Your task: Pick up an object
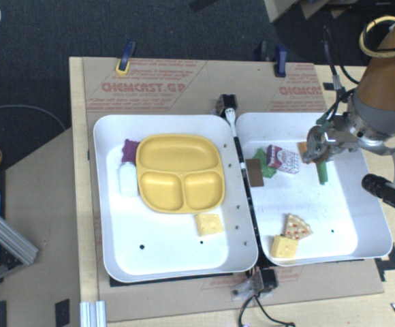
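The grey arm with its orange band reaches in from the right and ends in a metal two-finger hand [318, 154] poised over the right shallow white bin [361, 240], near its upper middle. A slim green stick-shaped object [323, 172] hangs tilted just below the hand, its top meeting the fingertips; whether the fingers actually pinch it or merely cover it cannot be told, nor how far apart they stand.

Just left of the hand in the same bin lies a small white and maroon carton [282, 160], with a green leafy toy piece [264, 165] and a flat brown rectangular block [255, 174] beside it near the bin's left wall. Toward the front of this bin sit a triangular pizza-slice toy [296, 226] and, touching it, a yellow cheese-like wedge [284, 247].

The left shallow white bin [163, 261] holds a yellow three-compartment plastic tray [180, 172], a purple item [129, 150] and a white bottle-shaped item [127, 179] against the tray's left edge, and a pale yellow square block [210, 224] just below the tray.

Both bins rest on a tan printed board surface [184, 84]
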Motion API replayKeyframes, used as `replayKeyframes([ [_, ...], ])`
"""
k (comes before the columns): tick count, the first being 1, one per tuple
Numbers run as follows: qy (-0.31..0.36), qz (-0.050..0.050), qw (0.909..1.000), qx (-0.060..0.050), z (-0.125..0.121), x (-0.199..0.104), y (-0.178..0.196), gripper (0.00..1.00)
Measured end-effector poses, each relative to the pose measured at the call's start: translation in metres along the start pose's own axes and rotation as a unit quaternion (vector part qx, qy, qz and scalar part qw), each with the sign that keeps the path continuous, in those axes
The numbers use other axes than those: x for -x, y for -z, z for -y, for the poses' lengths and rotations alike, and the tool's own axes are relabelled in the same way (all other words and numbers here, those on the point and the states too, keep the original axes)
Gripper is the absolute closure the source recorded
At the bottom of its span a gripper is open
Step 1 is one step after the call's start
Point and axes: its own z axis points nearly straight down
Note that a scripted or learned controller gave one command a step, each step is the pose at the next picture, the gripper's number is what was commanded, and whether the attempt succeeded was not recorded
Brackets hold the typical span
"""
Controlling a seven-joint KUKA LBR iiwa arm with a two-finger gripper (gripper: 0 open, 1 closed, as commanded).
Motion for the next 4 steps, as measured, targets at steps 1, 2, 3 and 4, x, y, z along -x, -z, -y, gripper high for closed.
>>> replayKeyframes([
  [1, 0.001, 0.0, 1.0, 0.001, -0.042, -0.018, -0.007, 1.0],
  [2, 0.002, 0.0, 1.0, 0.002, -0.095, -0.042, 0.008, 1.0],
  [3, 0.001, 0.0, 1.0, -0.002, -0.101, -0.041, -0.011, 1.0],
  [4, 0.0, 0.0, 1.0, 0.001, -0.104, -0.043, 0.009, 1.0],
])
